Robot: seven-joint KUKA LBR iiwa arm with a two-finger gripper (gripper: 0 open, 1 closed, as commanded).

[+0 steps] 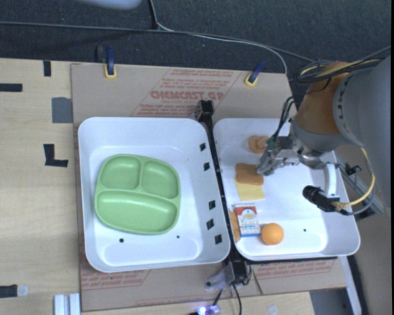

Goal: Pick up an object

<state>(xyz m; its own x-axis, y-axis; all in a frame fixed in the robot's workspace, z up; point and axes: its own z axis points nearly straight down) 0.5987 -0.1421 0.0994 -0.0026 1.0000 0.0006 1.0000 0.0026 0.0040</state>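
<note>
Behind the jaws, a small orange item sits half hidden.

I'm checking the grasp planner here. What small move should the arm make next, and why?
Probably lower straight down a little: the gripper hangs at the right edge of the brown-and-yellow block in the right bin, and nothing shows between its fingers.

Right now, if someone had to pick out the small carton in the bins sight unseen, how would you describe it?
Look in the right-hand white bin, along its near edge. The small carton lies flat there, just below the stacked tan and yellow slices and left of the orange ball. It is the one boxy item with printed red, white and blue faces; its neighbours are plain single colours.
</note>
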